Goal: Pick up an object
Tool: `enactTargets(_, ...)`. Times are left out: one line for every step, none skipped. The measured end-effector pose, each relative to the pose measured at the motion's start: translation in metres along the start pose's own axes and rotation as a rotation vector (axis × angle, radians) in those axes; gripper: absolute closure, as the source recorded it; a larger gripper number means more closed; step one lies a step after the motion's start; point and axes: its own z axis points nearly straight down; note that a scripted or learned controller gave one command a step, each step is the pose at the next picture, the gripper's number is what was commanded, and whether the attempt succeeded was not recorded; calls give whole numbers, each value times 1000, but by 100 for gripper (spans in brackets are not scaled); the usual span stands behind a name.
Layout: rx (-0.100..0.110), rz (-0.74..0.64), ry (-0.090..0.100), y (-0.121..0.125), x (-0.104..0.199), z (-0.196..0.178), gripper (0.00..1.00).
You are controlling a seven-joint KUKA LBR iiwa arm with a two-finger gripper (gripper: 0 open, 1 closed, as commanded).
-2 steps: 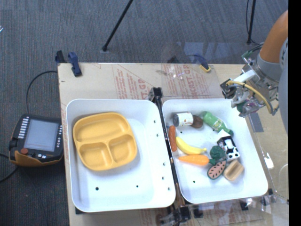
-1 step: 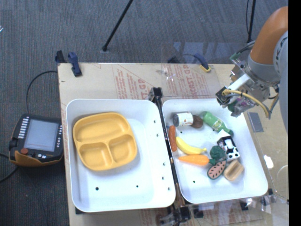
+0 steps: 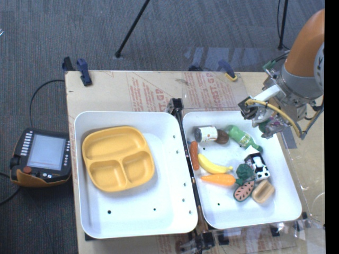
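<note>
Toy food is gathered in the white bin nearer the arm, none of it lifted. A yellow banana is laid near the middle, with an orange carrot just below it and a reddish sausage set lengthwise along the bin's inner wall. Toward the far side, a small can is tipped on its side, a brown rounded piece is touching it, and a green bottle is lying slantwise beside that. Nearer the outer wall, a green broccoli piece is pressed against a black-and-white carton; below them a speckled oval slice and a tan bread roll are set side by side. The gripper is held above the bin's far outer corner, just beyond the green bottle; whether it is spread or closed cannot be told, and nothing is seen in its grasp. A yellow divided plate is resting in the other bin. A teach pendant is lying on the carpet beside the bench.
</note>
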Motion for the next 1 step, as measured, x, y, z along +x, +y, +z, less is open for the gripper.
enactTargets(2, 85, -4, -41, -58, 25, 100)
